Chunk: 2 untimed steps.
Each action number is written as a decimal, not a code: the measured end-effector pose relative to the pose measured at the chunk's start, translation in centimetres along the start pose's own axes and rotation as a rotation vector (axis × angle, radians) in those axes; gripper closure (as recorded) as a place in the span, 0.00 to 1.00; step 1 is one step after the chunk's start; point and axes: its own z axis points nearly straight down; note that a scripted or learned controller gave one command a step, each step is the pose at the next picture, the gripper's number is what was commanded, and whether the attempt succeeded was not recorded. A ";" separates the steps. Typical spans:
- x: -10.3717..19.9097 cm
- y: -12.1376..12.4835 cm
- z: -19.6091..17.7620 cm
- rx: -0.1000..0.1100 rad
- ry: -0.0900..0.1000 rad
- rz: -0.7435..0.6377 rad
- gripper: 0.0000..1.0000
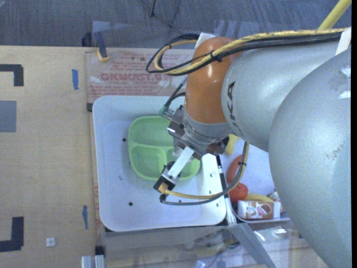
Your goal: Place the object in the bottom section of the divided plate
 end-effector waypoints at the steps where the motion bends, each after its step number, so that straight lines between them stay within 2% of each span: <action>1: 0.3 5.5 -17.4 -0.001 0.000 -0.207 1.00; 2: 1.4 0.7 -0.4 0.001 -0.001 -0.133 1.00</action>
